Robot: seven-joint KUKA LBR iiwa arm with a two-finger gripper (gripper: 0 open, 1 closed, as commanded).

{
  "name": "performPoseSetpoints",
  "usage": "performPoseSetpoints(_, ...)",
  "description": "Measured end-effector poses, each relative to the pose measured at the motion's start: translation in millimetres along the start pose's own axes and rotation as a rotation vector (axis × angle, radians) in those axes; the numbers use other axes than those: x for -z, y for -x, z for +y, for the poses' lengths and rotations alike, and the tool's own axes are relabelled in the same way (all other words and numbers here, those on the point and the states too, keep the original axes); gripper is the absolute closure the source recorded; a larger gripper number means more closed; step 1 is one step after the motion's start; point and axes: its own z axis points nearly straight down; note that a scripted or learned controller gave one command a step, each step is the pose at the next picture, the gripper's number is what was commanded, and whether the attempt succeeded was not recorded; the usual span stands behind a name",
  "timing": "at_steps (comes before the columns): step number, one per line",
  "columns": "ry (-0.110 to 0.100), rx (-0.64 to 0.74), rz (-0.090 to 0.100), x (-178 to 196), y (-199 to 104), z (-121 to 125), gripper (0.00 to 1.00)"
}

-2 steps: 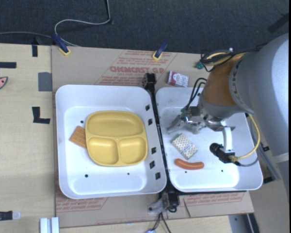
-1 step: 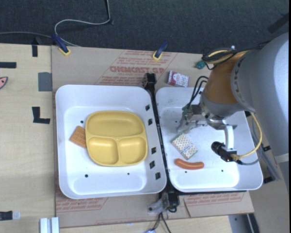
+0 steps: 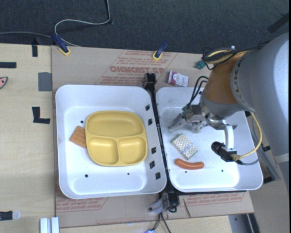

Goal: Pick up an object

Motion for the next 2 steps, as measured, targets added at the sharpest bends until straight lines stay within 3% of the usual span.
performPoseSetpoints(1, -0.001, 0.001, 0.001, 9.2, -0.4, -0.1, 1.00)
performPoseSetpoints(2, -0.001, 0.000, 0.001, 9.1, -0.4, -0.1, 0.00)
